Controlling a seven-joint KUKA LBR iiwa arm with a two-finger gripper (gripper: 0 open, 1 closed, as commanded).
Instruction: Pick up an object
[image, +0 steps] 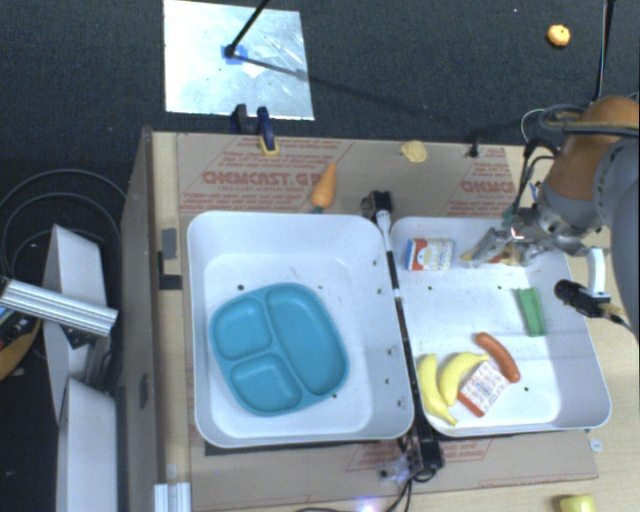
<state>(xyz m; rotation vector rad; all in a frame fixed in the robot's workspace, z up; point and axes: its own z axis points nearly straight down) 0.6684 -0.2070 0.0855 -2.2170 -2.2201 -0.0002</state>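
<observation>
The right bin (575, 400) holds a small white carton with red and blue print (430, 254) at its far left, a green stick (529, 310) at the right, a red sausage (498, 357), two bananas (445, 380) and a red-and-white packet (481, 386) near the front. My gripper (492, 249) hangs low over the bin's far edge, just right of the carton and apart from it. I see nothing between its fingers.
The left bin (225, 240) holds a blue divided plate (278, 346). An orange carrot-like piece (323, 186) and a yellow bit (414, 152) lie on the cardboard behind the bins. The grey arm (590, 190) reaches in at the upper right.
</observation>
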